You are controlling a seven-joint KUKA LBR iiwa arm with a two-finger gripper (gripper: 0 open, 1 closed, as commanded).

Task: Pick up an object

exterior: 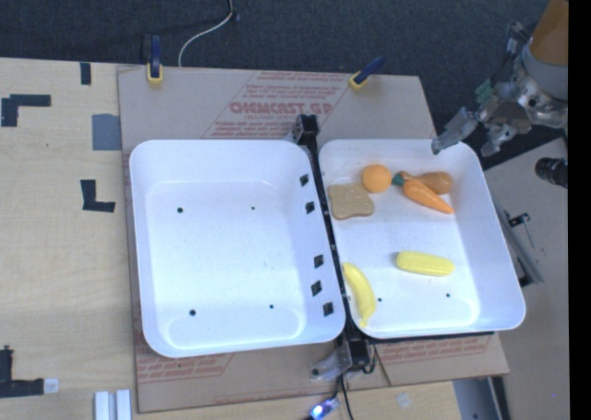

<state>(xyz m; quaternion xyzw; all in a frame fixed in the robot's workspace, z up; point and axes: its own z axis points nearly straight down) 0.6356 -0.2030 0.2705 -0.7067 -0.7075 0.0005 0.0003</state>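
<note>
Where carrot (427,193) touches orange (376,178) — toast (351,201) beside, pincer (469,132) perhaps empty.

The desk (55,252) is covered at centre by a cardboard sheet (268,104), clamped at its far edge. Two white bins (222,330) are seated on it.

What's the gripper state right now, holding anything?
Gripper: open, nothing between its fingers, above the far right corner of the right bin.
</note>
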